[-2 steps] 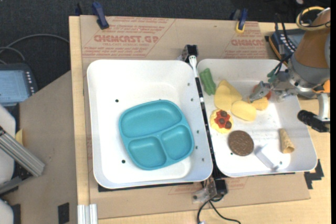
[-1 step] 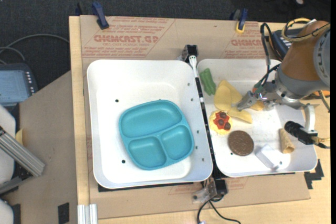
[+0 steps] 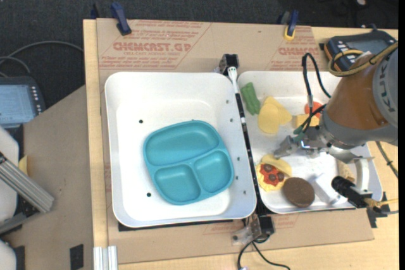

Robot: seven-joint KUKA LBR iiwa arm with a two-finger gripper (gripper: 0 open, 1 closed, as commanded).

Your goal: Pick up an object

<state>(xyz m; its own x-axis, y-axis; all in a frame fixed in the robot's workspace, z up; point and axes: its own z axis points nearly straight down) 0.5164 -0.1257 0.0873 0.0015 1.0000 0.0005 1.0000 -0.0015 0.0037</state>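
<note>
Nearest the lens, at the front rim of the right bin (image 3: 269, 204), a brown round cookie-like piece (image 3: 298, 191) lies beside a small pizza slice toy (image 3: 273, 175) with red dots. Both sit on the bin floor, untouched. Just behind them hangs the gripper (image 3: 297, 143), low over the middle of the right bin, carried by the arm (image 3: 354, 104) with its orange band. Its metal fingers look spread, with nothing visible between them, though the wrist hides part of the view, so I judge the jaws apart and empty.

As for progress, the pick seems not yet made: every toy rests in the bin, none lifted. What remains is to settle on one piece, close on it, and raise it.

The pizza slice toy lies just below and to the left of the fingertips, close but apart from them. Farther back, the yellow piece (image 3: 273, 115) sits near the gripper's far left side, also untouched. Beyond that, a green piece (image 3: 250, 98) lies along the bin's left wall. In the left bin (image 3: 120, 136) rests a teal divided plate (image 3: 188, 161), well away from the gripper.
</note>
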